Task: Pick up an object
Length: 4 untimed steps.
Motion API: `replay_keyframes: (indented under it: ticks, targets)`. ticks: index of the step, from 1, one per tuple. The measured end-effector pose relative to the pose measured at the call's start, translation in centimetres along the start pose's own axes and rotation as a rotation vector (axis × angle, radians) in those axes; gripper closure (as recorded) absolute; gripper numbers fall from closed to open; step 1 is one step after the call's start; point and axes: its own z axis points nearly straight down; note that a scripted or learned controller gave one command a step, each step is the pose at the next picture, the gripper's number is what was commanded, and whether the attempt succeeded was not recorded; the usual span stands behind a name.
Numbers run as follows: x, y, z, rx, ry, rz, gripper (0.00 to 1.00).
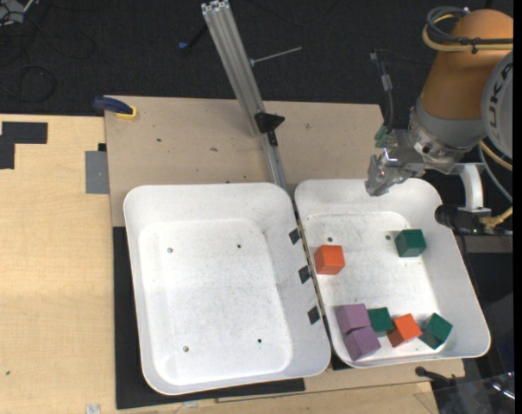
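Observation:
The right bin (pixel 446 222) holds several small blocks. An orange cube (pixel 330 259) lies near its left side and a green cube (pixel 410 243) sits toward its right. Along the near edge two purple blocks (pixel 357 329) lie beside a small green block (pixel 380 320), an orange block (pixel 405 329) and another green block (pixel 436 329). My gripper (pixel 380 179) hangs over the bin's far edge, well above and apart from every block. Nothing shows between its fingers.
The left bin (pixel 157 205) lies beside the right one, with black clips (pixel 304 272) along the shared rim. A slanted aluminium bar (pixel 239 76) rises behind the bins. The arm's orange band (pixel 468 67) is at the upper right.

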Motion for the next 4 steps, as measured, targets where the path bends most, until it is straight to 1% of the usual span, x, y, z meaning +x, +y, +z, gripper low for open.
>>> replay_keyframes:
  ticks: [1, 2, 3, 4]
  targets:
    - [4.5, -2.3, -0.4, 0.0, 0.0, 0.0, 1.0]
    - [9.9, -4.0, -0.7, 0.0, 0.001, -0.001, 1.0]
    - [14.3, -6.6, 0.2, 0.002, -0.001, 0.0, 1.0]
    - [19.2, -8.7, 0.8, 0.003, -0.001, 0.0, 1.0]
